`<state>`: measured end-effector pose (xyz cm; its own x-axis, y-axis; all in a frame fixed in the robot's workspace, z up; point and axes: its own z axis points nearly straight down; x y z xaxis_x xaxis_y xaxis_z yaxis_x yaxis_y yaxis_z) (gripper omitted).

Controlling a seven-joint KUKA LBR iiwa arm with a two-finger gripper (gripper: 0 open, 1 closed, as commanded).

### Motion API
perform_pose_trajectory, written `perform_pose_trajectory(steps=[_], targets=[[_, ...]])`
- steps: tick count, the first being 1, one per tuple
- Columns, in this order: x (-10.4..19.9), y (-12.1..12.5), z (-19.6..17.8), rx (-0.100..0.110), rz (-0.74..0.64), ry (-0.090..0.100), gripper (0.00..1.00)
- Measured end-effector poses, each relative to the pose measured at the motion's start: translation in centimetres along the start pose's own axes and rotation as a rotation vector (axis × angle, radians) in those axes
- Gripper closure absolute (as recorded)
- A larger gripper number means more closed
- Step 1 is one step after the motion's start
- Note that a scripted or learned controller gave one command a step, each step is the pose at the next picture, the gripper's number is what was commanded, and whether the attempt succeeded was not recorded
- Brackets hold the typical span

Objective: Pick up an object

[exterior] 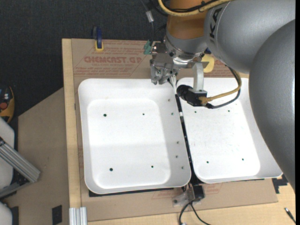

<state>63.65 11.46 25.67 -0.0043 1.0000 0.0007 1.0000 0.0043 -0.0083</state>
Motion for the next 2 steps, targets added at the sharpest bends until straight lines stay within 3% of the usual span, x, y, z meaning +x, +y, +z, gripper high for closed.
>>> perform_pose_trajectory(steps=[1,2], targets=[[11.2,3.0,0.0,-0.012,-0.006,0.005,1.00],[9.2,3.1,-2.3,-0.013,0.005,0.000,1.00]])
